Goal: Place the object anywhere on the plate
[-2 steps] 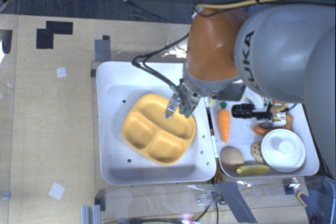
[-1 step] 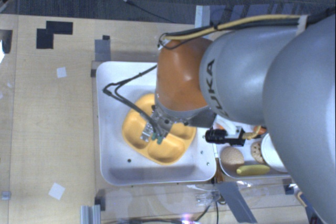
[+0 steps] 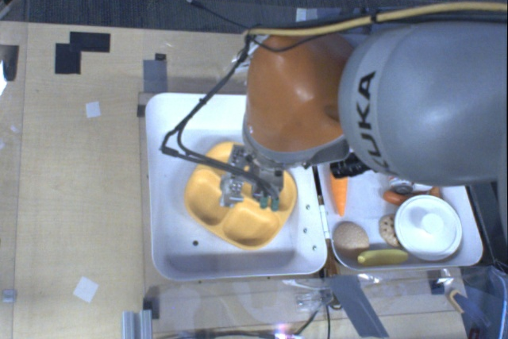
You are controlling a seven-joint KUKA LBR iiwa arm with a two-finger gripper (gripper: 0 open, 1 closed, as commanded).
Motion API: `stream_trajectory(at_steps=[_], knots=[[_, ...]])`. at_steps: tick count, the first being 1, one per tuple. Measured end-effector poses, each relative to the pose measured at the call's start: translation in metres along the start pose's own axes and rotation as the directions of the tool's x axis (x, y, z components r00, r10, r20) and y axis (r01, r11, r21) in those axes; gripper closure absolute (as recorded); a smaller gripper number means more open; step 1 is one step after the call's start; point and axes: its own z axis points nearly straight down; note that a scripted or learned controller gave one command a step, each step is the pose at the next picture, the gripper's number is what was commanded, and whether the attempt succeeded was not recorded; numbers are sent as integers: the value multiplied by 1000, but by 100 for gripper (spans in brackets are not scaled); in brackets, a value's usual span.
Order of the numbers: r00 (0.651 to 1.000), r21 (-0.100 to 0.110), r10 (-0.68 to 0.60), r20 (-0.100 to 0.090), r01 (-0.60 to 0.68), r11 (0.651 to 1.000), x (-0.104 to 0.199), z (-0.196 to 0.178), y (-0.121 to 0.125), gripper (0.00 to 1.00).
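A yellow plate [image 3: 230, 210] with lobed sections lies in the left white bin [image 3: 171, 171]. My gripper [image 3: 252, 193] hangs directly over the plate's right half, below the orange wrist band [image 3: 290, 99]. The big grey arm covers the area above it. I cannot make out any object between the fingers, and the wrist hides whatever lies directly beneath it on the plate.
The right bin [image 3: 472, 250] holds a carrot [image 3: 339, 194], a brown potato-like item [image 3: 350, 236], a yellow-green banana-shaped piece [image 3: 382, 256], a white bowl [image 3: 429, 226] and a small round cookie-like item [image 3: 388, 229]. A black cable [image 3: 194, 119] loops over the left bin.
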Motion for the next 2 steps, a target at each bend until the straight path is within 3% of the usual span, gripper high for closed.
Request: stream_trajectory(at_steps=[1,2], knots=[[998,5,65,-2,-65,998,-10,-5,-69,100],[997,0,-72,1,72,997,-50,-107,-17,100]])
